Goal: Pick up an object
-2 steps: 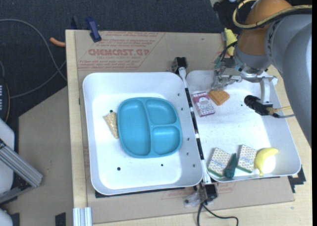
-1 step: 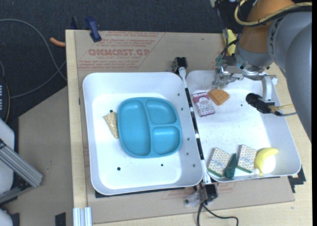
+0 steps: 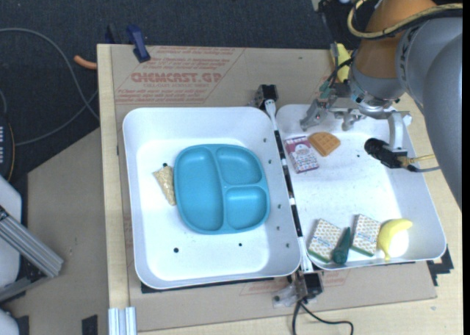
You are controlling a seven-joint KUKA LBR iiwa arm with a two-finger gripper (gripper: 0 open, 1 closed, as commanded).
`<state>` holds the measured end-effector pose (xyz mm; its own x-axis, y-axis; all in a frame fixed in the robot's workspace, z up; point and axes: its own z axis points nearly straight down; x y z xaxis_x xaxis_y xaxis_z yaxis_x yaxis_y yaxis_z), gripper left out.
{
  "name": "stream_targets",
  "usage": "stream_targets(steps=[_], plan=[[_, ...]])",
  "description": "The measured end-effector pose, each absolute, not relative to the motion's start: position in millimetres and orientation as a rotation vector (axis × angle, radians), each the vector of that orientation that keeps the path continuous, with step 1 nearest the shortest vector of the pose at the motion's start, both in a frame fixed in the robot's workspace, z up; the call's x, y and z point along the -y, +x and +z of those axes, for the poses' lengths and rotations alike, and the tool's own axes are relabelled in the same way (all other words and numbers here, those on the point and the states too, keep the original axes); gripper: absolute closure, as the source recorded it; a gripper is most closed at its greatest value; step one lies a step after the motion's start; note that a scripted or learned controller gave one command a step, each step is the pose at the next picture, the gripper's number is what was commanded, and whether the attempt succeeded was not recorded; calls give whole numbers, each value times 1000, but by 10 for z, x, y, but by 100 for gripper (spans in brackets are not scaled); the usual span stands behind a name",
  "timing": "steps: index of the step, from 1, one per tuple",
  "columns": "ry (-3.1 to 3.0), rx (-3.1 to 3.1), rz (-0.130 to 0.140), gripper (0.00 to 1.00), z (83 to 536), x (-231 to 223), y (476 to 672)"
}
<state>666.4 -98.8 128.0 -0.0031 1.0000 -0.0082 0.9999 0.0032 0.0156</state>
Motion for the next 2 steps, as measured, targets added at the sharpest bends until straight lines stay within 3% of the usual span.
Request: stream_targets(steps=[1, 2], plan=[[2214, -2215, 9, 0, 901, 1023, 6698], [2210, -2216, 15, 100, 1012, 1004, 6712]])
